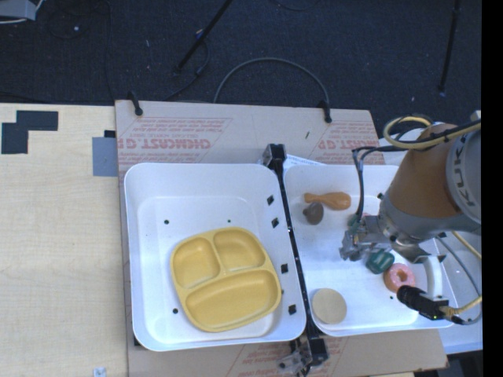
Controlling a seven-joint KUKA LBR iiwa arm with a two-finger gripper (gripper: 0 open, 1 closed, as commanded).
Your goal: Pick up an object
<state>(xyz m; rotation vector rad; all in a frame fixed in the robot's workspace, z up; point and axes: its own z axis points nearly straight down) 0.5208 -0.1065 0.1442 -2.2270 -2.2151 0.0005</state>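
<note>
In the right bin [338,324] lie an orange-brown elongated piece [330,201], a small grey-brown lump [313,214], a tan round disc [328,305], a dark green piece [380,261] and a pink ring [399,276]. My gripper [352,244] hangs low over the middle of this bin, right of the lump and just left of the green piece. I see nothing between it and the bin floor that it clearly holds.
The left bin [149,210] holds a yellow divided plate [226,278]. A black divider [287,242] runs between the bins. The arm's orange band [420,183] covers the right bin's far right side. Bare wooden bench lies to the left.
</note>
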